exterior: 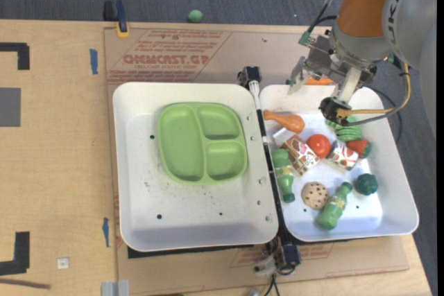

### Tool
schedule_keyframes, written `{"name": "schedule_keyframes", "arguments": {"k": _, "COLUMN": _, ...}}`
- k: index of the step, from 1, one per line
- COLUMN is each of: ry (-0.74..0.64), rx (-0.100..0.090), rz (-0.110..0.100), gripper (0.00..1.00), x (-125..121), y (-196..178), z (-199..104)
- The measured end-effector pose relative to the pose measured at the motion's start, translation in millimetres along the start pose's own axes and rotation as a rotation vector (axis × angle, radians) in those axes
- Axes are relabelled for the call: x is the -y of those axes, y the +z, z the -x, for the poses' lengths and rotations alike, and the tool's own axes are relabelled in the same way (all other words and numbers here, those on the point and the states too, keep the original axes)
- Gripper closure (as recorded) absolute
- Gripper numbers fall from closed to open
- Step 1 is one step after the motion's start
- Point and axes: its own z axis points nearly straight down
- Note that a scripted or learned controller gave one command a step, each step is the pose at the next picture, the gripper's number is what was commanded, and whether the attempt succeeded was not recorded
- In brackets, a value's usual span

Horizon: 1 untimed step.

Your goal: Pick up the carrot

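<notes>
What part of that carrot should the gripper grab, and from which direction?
Probably the carrot's orange body, pinched across its narrow width, coming straight down from above. It lies flat in the right bin with a red-and-white toy close beside it, so a sideways approach looks blocked.

You're looking at a bench (55, 170) topped with light wood board, and a sheet of brown cardboard (173, 55) printed with red lettering lies flat on it. On that cardboard sit two shallow white bins side by side, touching along their inner edges: the left bin (139, 211) and the right bin (399, 211). Black tape marks (15, 55) and small blue tape strips (93, 60) dot the board's left part.
</notes>
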Motion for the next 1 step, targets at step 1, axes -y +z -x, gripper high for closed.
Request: {"name": "schedule_keyframes", "arguments": {"k": 1, "ry": -0.019, "rx": -0.001, "rz": 0.005, "gripper": 0.0, "x": -14.7, "y": 135.3, "z": 46.5}}
